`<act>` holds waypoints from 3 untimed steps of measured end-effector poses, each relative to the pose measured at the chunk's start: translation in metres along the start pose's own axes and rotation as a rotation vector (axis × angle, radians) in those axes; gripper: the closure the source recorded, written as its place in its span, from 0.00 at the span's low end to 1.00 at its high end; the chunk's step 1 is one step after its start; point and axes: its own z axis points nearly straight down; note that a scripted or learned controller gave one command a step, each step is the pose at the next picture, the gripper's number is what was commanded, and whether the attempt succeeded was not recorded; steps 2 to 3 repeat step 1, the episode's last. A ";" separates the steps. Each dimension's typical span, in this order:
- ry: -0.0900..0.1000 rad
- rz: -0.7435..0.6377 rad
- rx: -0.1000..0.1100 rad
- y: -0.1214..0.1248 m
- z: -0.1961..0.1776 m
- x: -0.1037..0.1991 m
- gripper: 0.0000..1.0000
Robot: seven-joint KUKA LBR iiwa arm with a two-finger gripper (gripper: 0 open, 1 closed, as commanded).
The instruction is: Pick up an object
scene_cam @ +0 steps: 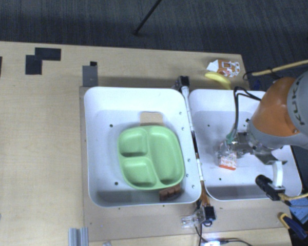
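We see the gripper [231, 148] low in the right bin [215, 106], jaws seemingly closed around a clear-wrapped packet [227, 160], though glare blurs contact. A green tray [150, 157] fills the left bin [100, 137].

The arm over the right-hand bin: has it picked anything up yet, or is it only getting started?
Done: the arm has reached into the right bin, and its tool sits right at a small orange-and-white packet. In hand: closing in on that packet. Whether it is gripped is unclear. Left: lifting it off the bin floor. The green tray in the left bin lies apart.
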 end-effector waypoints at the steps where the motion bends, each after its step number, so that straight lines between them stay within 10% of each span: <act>1: 0.002 -0.001 0.010 -0.030 -0.087 0.059 1.00; 3: 0.002 -0.001 0.010 -0.030 -0.087 0.059 1.00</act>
